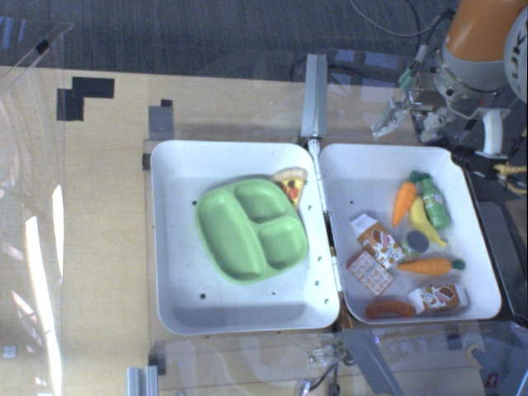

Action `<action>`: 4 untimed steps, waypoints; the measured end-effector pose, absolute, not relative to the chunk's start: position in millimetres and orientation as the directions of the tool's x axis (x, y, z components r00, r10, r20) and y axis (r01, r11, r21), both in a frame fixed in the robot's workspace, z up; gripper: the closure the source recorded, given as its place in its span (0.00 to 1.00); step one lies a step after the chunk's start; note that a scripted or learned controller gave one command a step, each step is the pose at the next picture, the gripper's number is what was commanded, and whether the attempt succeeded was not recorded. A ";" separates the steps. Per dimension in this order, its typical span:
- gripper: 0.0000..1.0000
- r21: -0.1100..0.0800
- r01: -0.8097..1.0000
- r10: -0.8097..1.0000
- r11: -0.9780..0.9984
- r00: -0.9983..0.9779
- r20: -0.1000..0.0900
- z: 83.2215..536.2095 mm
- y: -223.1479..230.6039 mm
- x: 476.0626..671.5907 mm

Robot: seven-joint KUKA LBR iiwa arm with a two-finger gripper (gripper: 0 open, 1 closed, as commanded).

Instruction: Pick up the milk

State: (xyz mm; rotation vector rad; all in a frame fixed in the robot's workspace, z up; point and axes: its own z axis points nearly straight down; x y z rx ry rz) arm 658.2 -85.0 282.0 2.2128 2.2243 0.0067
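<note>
end effector (pixel 410 115) up past the right bin's (pixel 483 246) far rim, nothing between its spread fingers | milk carton (pixel 435 299), probably, lying on its side in that bin's near corner | green tray (pixel 252 229) in left bin (pixel 173 246)

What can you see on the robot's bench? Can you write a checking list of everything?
Surface: wooden bench bearing left bin and right bin, side by side.
Job's things: milk carton lying at the right bin's near edge.
Clutter: green divided tray and pizza slice in left bin; two carrots, green bottle, banana, two boxes, sausage in right bin.
Grippers: gripper above the right bin's far edge, away from the milk.
Cables: black loop behind the arm.
Surroundings: clear panel at left.
</note>
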 end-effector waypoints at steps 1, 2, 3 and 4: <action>0.00 0.003 0.999 0.999 0.036 -0.036 0.000 102.7 -82.7 616.3; 0.00 0.009 1.000 1.000 -0.016 0.016 -0.001 88.7 -117.9 558.0; 0.00 0.014 0.999 0.999 0.038 -0.038 -0.001 89.3 -136.5 522.1; 1.00 0.021 0.999 0.999 0.039 -0.039 0.000 101.3 -134.8 525.2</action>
